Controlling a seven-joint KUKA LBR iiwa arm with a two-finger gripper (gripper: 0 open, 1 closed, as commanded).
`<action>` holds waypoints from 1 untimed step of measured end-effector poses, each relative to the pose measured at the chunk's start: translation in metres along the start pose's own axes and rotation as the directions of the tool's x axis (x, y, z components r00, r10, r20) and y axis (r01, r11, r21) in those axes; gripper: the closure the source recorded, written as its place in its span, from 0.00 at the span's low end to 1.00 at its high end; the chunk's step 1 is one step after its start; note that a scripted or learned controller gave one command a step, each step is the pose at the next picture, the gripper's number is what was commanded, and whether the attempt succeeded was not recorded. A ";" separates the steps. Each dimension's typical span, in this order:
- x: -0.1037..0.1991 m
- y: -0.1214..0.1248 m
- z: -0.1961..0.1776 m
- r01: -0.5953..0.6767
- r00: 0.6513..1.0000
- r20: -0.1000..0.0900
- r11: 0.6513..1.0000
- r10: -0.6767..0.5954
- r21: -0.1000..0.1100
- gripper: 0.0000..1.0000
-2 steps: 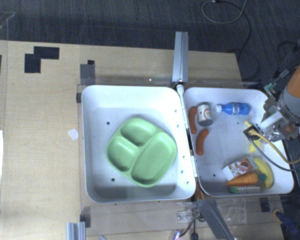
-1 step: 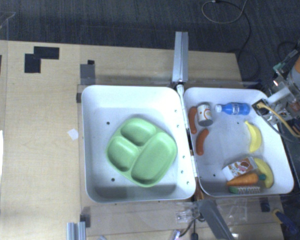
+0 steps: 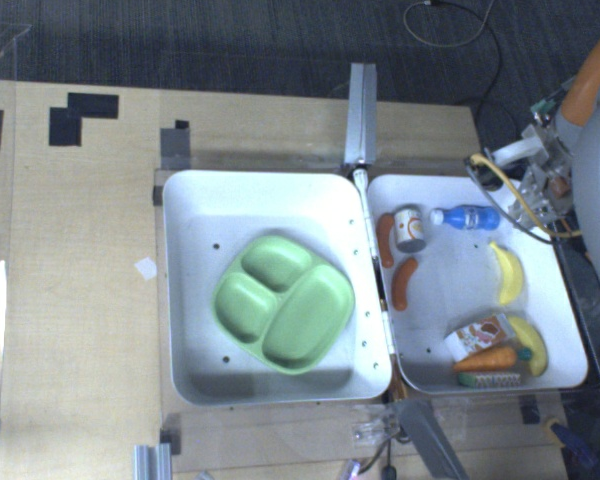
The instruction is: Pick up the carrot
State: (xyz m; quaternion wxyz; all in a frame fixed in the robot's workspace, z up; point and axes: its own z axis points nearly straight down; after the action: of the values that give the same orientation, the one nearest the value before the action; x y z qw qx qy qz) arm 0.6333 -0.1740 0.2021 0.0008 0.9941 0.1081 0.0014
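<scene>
The carrot (image 3: 490,360) is a short orange taper lying crosswise near the front edge of the right bin (image 3: 450,278), touching a small carton (image 3: 477,337) and a banana (image 3: 529,345)

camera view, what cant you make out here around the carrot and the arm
- Carrot: its lower side merges with a dark object beneath; contact unclear.
- Carton label: too small to read.
- Gripper: a tangle of cables and parts hides it; finger state unreadable.
- Arm: cut off by the frame's right edge.
</scene>
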 end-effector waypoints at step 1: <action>0.002 -0.002 -0.010 0.012 1.000 -0.002 1.000 -0.012 -0.002 1.00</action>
State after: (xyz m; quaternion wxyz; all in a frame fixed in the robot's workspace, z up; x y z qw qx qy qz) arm 0.6348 -0.1720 0.2125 0.0014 0.9935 0.1140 0.0024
